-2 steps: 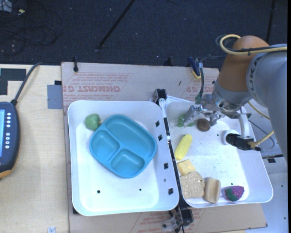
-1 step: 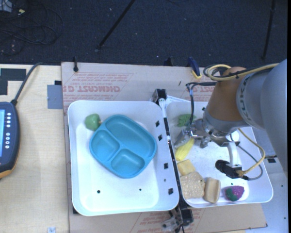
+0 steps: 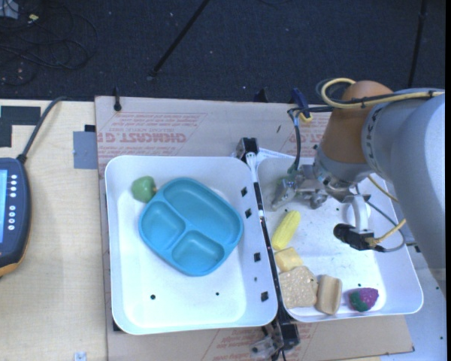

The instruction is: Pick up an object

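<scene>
Camera view: my tool (image 3: 304, 190), grip state unclear, hangs above the corn (image 3: 286, 229); nothing lifted, the pick remains.

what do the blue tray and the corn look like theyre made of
Blue tray: probably moulded plastic, one even colour, soft sheen, rounded compartment walls. Corn: likely a plastic or rubber toy, flat uniform yellow with no visible kernel detail at this size; which of the two is unclear.

Wooden bench (image 3: 45, 299) bearing a cardboard sheet (image 3: 173, 130), two white bins (image 3: 128, 292) upon it, and a handheld pendant (image 3: 4, 209) at left.
</scene>
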Tool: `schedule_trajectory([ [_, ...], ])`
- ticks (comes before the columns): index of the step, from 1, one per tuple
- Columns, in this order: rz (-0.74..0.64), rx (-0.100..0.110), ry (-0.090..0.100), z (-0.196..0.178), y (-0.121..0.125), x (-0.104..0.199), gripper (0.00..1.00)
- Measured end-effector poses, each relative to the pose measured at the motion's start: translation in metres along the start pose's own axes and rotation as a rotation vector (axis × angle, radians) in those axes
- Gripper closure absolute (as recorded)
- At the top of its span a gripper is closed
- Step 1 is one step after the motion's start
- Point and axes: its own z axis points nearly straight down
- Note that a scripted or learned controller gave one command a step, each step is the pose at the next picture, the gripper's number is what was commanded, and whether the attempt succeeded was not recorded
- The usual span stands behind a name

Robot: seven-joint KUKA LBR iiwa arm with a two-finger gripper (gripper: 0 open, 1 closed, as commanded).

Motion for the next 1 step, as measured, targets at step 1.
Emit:
schedule_trajectory([
  [1,-0.001,0.002,0.001,0.0,0.0078,-0.0043,0.0],
])
